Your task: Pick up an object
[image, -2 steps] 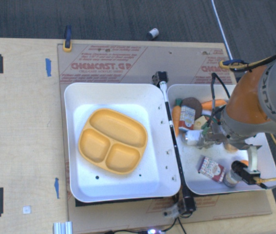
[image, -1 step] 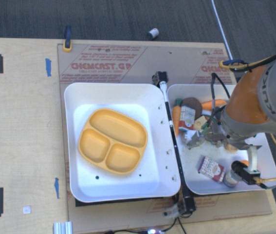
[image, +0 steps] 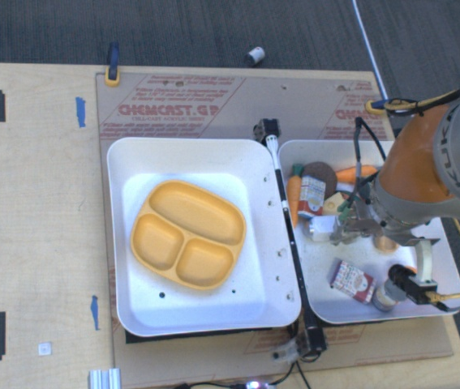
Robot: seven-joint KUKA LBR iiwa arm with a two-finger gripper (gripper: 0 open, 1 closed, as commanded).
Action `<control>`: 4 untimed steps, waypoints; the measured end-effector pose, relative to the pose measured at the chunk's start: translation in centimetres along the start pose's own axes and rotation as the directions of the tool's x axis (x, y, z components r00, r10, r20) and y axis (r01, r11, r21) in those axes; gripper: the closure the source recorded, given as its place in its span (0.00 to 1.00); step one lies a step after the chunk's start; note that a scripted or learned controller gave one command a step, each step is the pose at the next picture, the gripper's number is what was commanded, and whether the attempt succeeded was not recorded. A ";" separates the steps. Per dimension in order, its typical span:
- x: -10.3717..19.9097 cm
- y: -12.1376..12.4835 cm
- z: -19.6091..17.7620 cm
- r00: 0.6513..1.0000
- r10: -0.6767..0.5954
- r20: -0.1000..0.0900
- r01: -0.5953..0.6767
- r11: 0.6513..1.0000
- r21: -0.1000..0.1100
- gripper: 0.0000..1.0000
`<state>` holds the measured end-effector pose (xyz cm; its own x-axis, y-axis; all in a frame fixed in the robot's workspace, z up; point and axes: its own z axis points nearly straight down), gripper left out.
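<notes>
The objects to pick lie in the right bin (image: 449, 286): an orange carrot (image: 294, 197) against its left wall, a printed can (image: 313, 194) just beside it, a dark round piece (image: 320, 173) behind, and a small red-and-white packet (image: 351, 280) toward the near edge beside a grey round item (image: 385, 297). The gripper (image: 350, 232) hangs low over the middle of this bin among the clutter, and whether it is spread or pressed together cannot be told from here. The left bin (image: 124, 217) holds a yellow three-compartment tray (image: 187, 233), and both bins rest on a printed board (image: 213, 104) on the bench.
</notes>
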<state>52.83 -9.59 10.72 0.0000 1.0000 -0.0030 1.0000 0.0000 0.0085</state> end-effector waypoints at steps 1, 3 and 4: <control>0.0 0.0 0.0 1.000 0.000 0.000 0.000 1.000 0.000 0.00; 0.4 -3.9 0.9 1.000 0.000 -0.001 0.000 1.000 -0.003 1.00; 11.5 -2.5 -7.8 1.000 -0.002 -0.005 0.002 1.000 0.006 1.00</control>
<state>50.23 1.90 18.51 -0.0021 1.0000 0.0016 1.0000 0.0021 0.0025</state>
